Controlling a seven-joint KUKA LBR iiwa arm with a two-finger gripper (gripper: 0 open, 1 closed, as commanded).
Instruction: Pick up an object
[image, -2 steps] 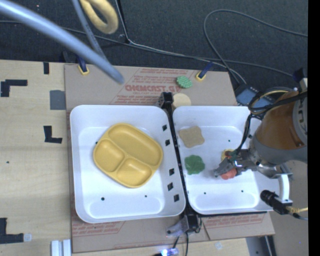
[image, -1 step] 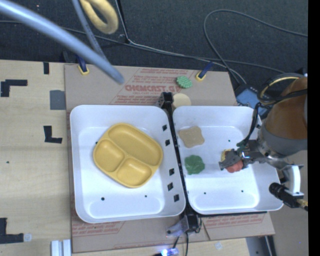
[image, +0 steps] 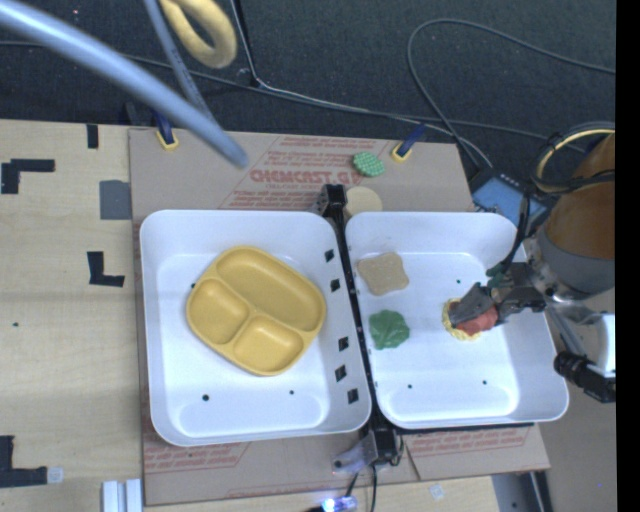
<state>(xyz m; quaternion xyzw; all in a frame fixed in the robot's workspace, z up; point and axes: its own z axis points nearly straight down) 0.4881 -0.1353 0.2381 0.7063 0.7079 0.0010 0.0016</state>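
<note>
White bins, two, side by side on the counter. Left bin: one yellow divided tray, lying flat. Right bin: tan bread slice near the divider, green leafy piece just below it, red-and-yellow toy food toward the right wall. Hand: low over the right bin, fingers closed on the red-and-yellow toy food.

Two bins sit side by side on the surface. The left bin holds a divided plate. In the right bin, a flat piece lies behind a leafy piece; a small item lies to their right.
</note>
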